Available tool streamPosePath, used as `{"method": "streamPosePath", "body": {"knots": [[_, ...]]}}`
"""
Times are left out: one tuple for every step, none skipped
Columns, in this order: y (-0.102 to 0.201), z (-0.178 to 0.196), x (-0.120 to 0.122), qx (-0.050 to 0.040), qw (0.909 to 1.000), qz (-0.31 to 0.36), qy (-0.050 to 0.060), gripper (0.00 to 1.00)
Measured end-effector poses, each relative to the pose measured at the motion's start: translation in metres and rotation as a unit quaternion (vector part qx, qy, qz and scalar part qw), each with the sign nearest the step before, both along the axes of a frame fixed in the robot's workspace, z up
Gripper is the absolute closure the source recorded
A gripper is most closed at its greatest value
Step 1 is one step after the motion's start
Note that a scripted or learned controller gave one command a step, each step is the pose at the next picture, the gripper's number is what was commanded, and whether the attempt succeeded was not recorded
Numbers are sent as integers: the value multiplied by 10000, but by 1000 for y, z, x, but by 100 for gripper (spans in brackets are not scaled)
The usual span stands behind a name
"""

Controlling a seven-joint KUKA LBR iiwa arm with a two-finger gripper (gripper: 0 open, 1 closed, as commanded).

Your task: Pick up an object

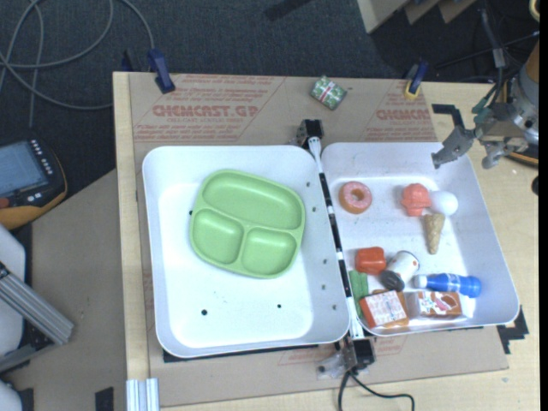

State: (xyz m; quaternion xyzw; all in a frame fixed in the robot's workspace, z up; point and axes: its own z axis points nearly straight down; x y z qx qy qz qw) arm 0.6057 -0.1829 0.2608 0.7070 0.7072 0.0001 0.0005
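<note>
My gripper (469,151) hangs over the far right corner of the right bin (490,229), open, with nothing between its fingers. Below it in that bin lie a pink donut (354,197), a salmon-red round toy (415,197), a white ball (444,202) and a tan cone (433,230). Nearer the front are an orange-red block (370,259), a small black and white piece (399,271), a blue and white bottle (449,283) and two printed packets (384,308). The closest things to the gripper are the red toy and the ball, a little to its lower left.
The left bin (171,298) holds a green divided plate (248,225). A small green wrapped item (327,92) lies on the cardboard behind the bins. Blue clamps (159,71) (416,78) grip the board's far edge. Cables and a handheld device (26,174) lie off to the left.
</note>
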Motion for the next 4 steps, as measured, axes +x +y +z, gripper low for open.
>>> {"method": "streamPosePath", "body": {"knots": [[-11, -74, 39, 6, 10000, 3, 14, 0], [-11, -173, 34, 9, 10000, 0, 22, 0], [-11, -161, 36, -3, 10000, 6, -9, 100], [78, -112, 62, 7, 10000, 15, -14, 100]]}}
